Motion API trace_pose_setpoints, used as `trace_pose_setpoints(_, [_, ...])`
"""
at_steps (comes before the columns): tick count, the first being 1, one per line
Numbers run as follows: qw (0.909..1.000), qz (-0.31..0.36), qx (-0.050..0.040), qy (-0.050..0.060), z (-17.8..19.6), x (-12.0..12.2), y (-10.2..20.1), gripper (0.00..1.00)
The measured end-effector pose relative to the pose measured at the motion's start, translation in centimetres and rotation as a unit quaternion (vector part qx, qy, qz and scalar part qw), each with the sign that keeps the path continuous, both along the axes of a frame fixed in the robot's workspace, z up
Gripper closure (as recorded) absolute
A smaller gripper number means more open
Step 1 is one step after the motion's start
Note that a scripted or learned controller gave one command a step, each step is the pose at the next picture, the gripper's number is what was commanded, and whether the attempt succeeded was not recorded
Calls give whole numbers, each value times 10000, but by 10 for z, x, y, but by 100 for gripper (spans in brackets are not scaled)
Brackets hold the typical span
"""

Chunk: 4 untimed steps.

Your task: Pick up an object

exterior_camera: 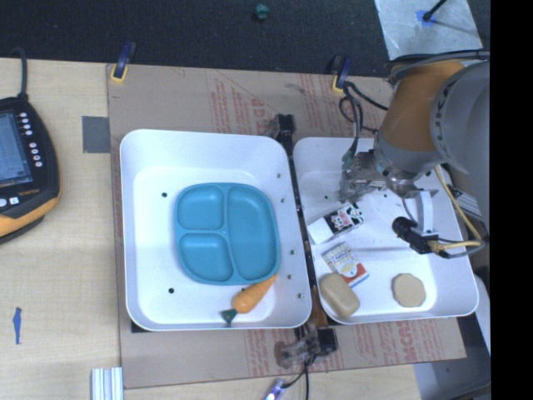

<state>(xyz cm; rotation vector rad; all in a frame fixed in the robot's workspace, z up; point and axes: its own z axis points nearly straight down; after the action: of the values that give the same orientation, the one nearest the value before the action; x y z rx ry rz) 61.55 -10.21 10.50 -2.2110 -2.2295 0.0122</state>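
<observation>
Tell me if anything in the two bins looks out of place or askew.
Mostly tidy. The toy carrot lies off the blue divided plate, against the left bin's front wall. In the right bin, the small cartons lie tipped at angles near the gripper.

arm [433,115] low, wrist downward

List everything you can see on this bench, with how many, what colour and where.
Bins: two, white, side by side on the bench.
Divided plate: one, blue, middle of left bin.
Toy carrot: one, orange, left bin's near edge.
Small carton: one, white with black patches, right bin.
Packet: one, white with red and blue, right bin.
Bun: one, tan, right bin's near left corner.
Cookie: one, tan, right bin's near side.
Handheld controller: one, black and orange, far left.
Clamps: two, blue and yellow, on cardboard's far edge.
Robot arm: one, grey and orange, over right bin.
</observation>
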Motion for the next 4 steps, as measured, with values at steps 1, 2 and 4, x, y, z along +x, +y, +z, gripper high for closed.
trace_pose_setpoints(1, [10000, 1, -2, 0, 0, 0, 0, 0])
trace_pose_setpoints(2, [10000, -14, 15, -11, -14, -32, -9, 0])
trace_pose_setpoints(4, [10000, 2, 5, -5, -3, -31, -10, 0])
